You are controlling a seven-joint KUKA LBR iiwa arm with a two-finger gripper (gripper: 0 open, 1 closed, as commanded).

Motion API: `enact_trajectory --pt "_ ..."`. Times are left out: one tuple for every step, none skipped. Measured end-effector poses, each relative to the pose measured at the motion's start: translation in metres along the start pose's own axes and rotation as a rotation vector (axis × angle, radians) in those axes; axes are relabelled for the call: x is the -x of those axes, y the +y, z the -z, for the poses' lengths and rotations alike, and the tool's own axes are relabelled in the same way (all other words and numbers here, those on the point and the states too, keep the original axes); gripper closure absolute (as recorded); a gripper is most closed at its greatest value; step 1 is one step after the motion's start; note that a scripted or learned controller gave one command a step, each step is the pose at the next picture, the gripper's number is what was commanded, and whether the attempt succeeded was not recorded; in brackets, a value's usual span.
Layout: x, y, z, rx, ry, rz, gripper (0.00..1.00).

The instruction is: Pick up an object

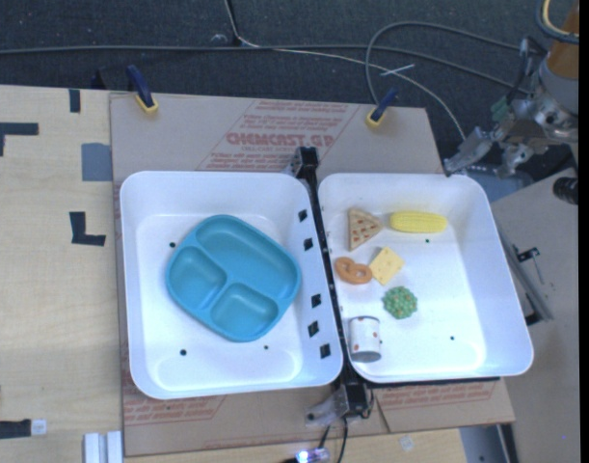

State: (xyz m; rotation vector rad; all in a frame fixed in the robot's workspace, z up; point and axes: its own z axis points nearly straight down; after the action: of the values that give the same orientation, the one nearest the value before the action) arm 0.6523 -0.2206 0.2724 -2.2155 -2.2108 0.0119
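Left of frame, the blue plate is sitting alone in the left bin. In the right bin, pizza slice, pretzel, cheese, broccoli and cup are crowding together, risking a double catch; the corn is lying freer. Upper right, the hand is hovering outside the bin, its grip state unreadable.
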Motion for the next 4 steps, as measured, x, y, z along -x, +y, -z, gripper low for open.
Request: enact_trajectory --pt "-0.001 0.002 0.009 0.013 -0.003 0.004 0.0" --pt "-0.007 0.008 -0.052 0.009 -0.003 0.004 0.0" --pt "-0.015 0.002 -0.101 0.008 -0.003 0.004 0.0" --pt "-0.009 0.002 -0.163 0.009 -0.004 0.004 0.0"
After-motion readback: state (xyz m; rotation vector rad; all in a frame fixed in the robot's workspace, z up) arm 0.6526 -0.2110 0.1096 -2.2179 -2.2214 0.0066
